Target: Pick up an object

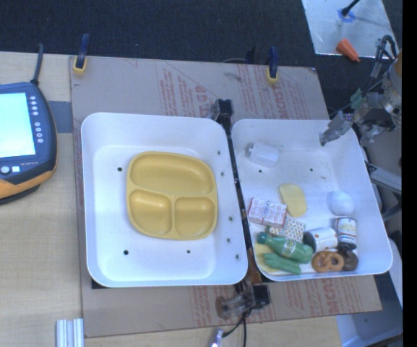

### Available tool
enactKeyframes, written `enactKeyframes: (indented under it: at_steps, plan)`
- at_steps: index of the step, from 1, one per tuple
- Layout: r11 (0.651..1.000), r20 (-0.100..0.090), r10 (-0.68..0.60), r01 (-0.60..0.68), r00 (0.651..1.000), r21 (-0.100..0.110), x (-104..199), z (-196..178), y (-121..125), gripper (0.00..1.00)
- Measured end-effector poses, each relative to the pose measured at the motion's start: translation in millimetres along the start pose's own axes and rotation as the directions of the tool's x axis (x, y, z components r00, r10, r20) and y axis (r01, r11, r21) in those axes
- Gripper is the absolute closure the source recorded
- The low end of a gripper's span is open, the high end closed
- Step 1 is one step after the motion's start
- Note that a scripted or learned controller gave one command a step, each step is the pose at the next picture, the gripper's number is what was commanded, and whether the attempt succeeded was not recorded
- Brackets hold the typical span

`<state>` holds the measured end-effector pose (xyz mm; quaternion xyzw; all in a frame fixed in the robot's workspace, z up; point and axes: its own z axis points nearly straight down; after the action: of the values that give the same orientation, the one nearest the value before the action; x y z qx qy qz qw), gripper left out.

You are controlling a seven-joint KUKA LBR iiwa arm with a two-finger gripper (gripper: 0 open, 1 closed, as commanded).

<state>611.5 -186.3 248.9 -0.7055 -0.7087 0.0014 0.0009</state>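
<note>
From above, the gripper (336, 130) hangs over the right bin's (306, 168) far right corner, apparently empty; whether it is wide or narrow cannot be told. Candidate objects crowd that bin's near edge: a green bottle (287, 248), pretzel (327, 260), white ball (340, 201). The yellow tray (172, 194) fills the left bin (100, 215).

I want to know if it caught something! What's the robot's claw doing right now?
Grey two-finger gripper: hovers at the right white bin's upper right rim, nothing seen in it; open or closed cannot be told.
</note>
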Motion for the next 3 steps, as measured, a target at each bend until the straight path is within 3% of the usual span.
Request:
enactKeyframes:
  at_steps: [1, 2, 3]
  plan:
    - [1.000, -0.001, -0.001, 0.001, 1.000, 0.003, 60.4, 85.9, 44.7, 0.00]
    - [1.000, 0.001, -0.001, 0.001, 1.000, 0.003, 43.6, 157.9, -10.1, 0.00]
    - [1.000, 0.000, -0.001, 0.001, 1.000, 0.001, 45.4, 157.5, -46.9, 0.00]
